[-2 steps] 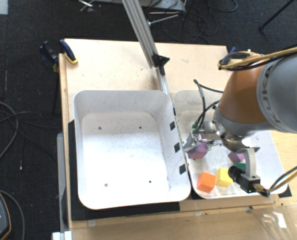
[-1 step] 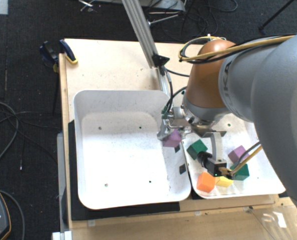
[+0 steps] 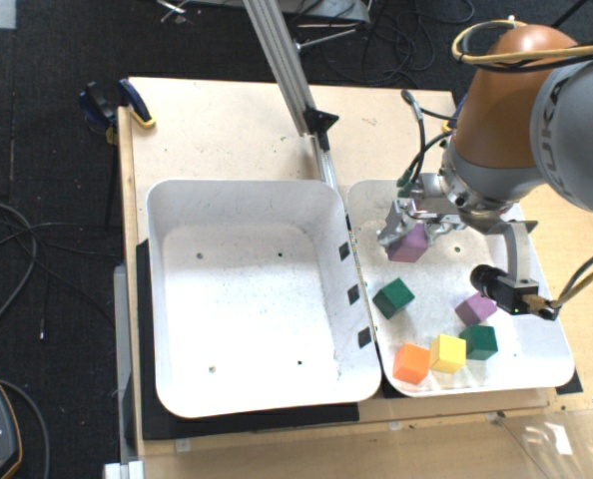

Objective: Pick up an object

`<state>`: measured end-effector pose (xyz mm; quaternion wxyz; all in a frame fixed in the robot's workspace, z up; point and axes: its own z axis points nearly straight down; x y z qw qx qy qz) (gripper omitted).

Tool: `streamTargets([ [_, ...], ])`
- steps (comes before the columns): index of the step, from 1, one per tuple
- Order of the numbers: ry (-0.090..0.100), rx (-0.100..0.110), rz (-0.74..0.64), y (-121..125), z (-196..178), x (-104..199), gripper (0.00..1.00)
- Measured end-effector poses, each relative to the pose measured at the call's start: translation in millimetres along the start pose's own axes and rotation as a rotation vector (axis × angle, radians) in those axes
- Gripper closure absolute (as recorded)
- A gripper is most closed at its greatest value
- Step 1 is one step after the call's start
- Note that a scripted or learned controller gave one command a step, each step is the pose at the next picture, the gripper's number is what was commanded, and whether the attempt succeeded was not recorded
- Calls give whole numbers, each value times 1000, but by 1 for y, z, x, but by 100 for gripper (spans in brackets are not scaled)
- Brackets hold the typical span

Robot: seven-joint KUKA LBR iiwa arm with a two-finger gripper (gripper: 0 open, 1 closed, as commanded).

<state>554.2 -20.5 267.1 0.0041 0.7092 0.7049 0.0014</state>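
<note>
Claw: two-finger metal gripper (image 3: 413, 230) closed around small purple cube (image 3: 408, 243).
Location: near far-left corner of right white plastic bin (image 3: 548, 363).
Risk: hold looks partial; cube could slip during lift, dropping among loose blocks below.

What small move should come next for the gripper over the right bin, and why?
Probably a short lift straight up. The gripper sits on a purple block in the right bin, apart from the green block; lifting would show whether the hold is real.
</note>
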Motion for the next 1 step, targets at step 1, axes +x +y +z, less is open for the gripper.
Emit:
streamTargets([
  [1,5,8,-16,36,35,79,100],
])
